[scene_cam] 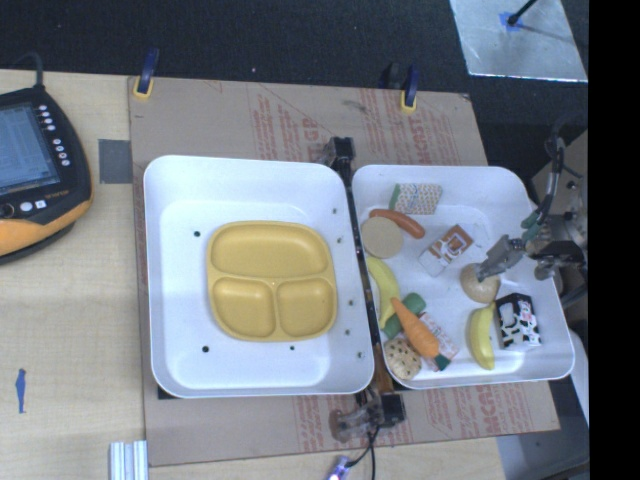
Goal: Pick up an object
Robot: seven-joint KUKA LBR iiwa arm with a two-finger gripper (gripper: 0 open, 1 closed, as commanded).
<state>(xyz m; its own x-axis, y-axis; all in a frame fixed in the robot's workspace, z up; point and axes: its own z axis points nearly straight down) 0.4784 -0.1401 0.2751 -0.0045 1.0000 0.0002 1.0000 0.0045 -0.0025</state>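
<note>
Reaching in from the right, the jaws point(497, 260) hang low over the right bin point(520, 183), tips pointing down and left; whether they are open or closed cannot be told at this size, and nothing shows between them. Just below the tips, possibly touching, lies a round tan object point(479, 288). Just left of the jaws sits a small clear packet with an orange label point(447, 247). Below and right of the jaws stands a black-and-white cow-patterned item point(517, 322), and beside that, below the jaws, a small banana point(481, 337). Further left of the jaws: a hot dog sausage point(398, 222), a tan disc point(381, 237), a second banana point(383, 280) along the bin's left wall, a carrot point(414, 328) with green top, and a chocolate-chip cookie point(401, 359) at the lower left corner. Up and left of the jaws, a green-edged checkered piece point(416, 198). Well to the left of the jaws, the left bin point(170, 268) holds a yellow three-compartment plate point(271, 279). Both bins rest on a cardboard sheet point(260, 118) clamped to the counter point(60, 328). Far left, a teach pendant point(35, 173) with orange casing lies on the counter.
</note>
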